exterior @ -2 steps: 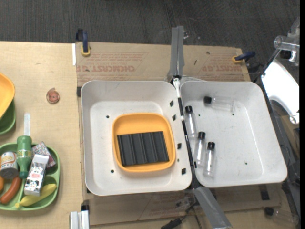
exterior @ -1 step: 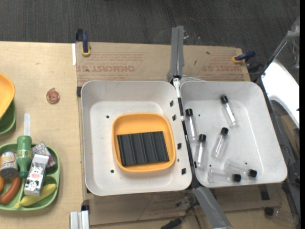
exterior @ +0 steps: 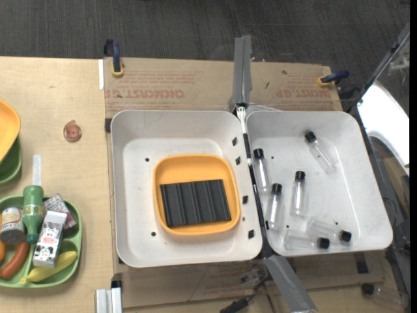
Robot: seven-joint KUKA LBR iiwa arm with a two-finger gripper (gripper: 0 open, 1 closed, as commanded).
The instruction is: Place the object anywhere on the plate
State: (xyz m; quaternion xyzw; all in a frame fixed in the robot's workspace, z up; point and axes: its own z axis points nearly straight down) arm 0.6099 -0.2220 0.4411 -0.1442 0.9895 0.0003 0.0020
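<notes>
An orange square plate (exterior: 195,163) lies in the middle of the left white bin (exterior: 130,175). A dark grey ribbed rectangular block (exterior: 195,202) rests flat on the plate and covers most of its floor. In the right white bin (exterior: 368,194) lie several clear tubes with black caps: one near the back (exterior: 319,147), one along the left wall (exterior: 260,168), two in the middle (exterior: 299,191) (exterior: 274,204), and others at the front (exterior: 332,232).
On the wooden table to the left stand a green tray (exterior: 68,266) of toy food, an orange bowl (exterior: 6,132) at the frame edge, and a small pink disc (exterior: 72,131). Clamps (exterior: 112,51) (exterior: 332,78) pin the cardboard under the bins.
</notes>
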